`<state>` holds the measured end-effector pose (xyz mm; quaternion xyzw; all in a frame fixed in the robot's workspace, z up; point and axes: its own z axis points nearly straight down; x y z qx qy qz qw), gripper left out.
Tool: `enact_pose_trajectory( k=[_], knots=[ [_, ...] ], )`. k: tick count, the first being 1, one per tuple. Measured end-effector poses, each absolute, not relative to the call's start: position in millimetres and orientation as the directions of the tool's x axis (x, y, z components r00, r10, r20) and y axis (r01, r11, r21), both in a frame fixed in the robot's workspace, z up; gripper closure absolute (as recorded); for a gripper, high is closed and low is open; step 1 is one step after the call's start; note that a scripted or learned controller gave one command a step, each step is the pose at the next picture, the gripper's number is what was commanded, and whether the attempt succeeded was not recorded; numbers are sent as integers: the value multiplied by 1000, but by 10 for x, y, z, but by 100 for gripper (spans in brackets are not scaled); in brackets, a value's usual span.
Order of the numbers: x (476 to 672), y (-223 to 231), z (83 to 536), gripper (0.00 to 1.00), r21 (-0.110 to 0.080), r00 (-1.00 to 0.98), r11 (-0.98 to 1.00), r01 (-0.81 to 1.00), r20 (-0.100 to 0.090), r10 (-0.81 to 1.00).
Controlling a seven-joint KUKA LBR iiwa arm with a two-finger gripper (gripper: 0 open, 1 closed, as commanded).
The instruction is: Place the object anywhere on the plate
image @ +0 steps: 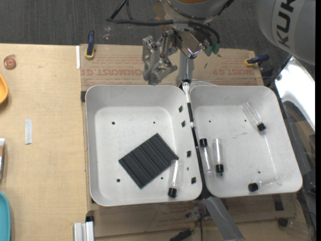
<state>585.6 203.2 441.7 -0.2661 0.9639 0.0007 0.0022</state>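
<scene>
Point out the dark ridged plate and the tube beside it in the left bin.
plate [149, 159], camera view, middle of its ridged top.
tube [173, 181], camera view, clear body above its black cap.

You can read two things. Cardboard sheet [125, 67] behind bins carries red print — seen upside down, reads roughly "CHEMCAST.GR", repeated along strip, rest too blurred to make out. Arm housing [288, 19] at top right shows large dark letters "KU" — cut off by frame edge. No numbers or labels legible elsewhere.
</scene>
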Motion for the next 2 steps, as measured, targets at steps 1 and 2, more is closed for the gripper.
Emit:
enact_pose_trajectory(
  k=[1,2],
  knots=[
    [6427,2265,4414,100,0,-666,666,-746,-5,-746],
    [6603,2215,4416,100,-1,-338,338,-941,-5,-941]
  ],
)
